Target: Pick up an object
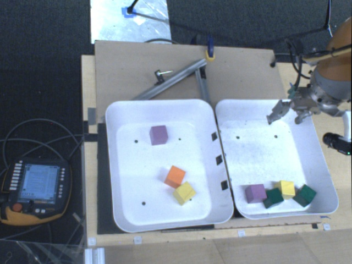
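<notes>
Across the middle of the frame sits a tan wooden bench [242, 65] carrying two shallow white plastic bins side by side, the left bin [118, 158] and the right bin [319, 164]. At the right edge, the grey robot arm with its orange band [335, 65] reaches in, and its two-finger gripper [287, 113] hangs over the upper right corner of the right bin with its fingers spread wide and nothing between them. At lower left, beside the bench, lies a grey and orange handheld control pendant [34, 190].

Within the left bin, a purple cube [158, 135] sits toward the upper centre, while an orange cube [175, 176] and a yellow cube [185, 193] touch lower down. Along the right bin's lower edge lie a second purple cube [255, 193], a dark green block [273, 197], a small yellow block [287, 188] and another dark green block [305, 194], clustered closely.
</notes>
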Tool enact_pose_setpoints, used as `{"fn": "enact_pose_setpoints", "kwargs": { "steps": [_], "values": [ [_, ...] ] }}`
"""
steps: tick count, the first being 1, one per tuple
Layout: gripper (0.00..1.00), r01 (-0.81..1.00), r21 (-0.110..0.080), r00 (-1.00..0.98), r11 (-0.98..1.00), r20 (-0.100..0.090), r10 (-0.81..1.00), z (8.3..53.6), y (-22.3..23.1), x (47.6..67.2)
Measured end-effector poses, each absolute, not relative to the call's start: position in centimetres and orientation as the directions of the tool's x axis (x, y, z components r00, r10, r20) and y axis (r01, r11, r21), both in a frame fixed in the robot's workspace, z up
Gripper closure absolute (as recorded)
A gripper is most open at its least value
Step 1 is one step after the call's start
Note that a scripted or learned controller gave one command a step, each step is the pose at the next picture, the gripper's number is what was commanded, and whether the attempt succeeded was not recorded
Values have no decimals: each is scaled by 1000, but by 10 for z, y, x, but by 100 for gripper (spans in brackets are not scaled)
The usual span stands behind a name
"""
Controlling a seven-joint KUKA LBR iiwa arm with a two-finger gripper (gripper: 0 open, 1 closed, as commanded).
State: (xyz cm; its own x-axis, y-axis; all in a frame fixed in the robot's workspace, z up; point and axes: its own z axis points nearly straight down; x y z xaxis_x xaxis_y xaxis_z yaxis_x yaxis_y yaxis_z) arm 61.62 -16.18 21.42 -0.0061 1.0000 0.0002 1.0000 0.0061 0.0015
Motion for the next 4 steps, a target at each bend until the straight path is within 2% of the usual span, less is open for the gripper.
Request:
{"fn": "enact_pose_setpoints", "kwargs": {
  "steps": [1,2,3,4],
  "values": [
    [0,1000,1,-6,6,0,1000,214,-162,616],
    [0,1000,-1,-3,3,-1,1000,170,-169,619],
    [0,1000,-4,-3,3,1,1000,107,-169,617],
    [0,1000,0,-3,3,-1,1000,90,-169,618]
  ]
}}
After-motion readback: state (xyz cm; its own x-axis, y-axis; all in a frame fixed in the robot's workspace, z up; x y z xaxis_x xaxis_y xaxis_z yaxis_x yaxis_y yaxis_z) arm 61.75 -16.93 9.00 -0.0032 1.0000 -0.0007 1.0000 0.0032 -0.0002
